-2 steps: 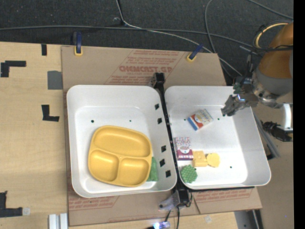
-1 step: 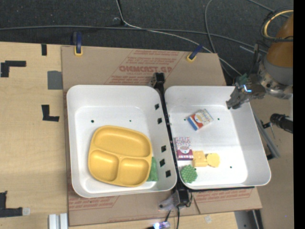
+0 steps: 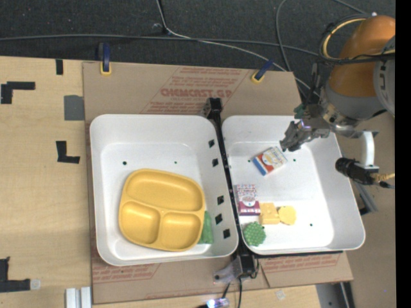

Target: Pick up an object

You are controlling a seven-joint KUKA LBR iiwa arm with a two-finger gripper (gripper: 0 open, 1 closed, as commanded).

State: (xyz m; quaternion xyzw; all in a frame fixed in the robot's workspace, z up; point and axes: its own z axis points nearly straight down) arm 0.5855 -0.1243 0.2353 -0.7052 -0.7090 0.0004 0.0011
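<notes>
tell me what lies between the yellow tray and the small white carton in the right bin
In the camera view, the black divider where the two bins meet lies between the yellow tray and the white carton, plus bare white bin floor on either side.

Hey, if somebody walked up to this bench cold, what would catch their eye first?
Probably the big yellow divided tray, which takes up much of the left bin. Next, the arm's orange band at the upper right, with its hand over the right bin just above a small white, red and blue packet. A cluster of small items sits near that bin's front left: a pink carton, yellow pieces and a green lump.
</notes>
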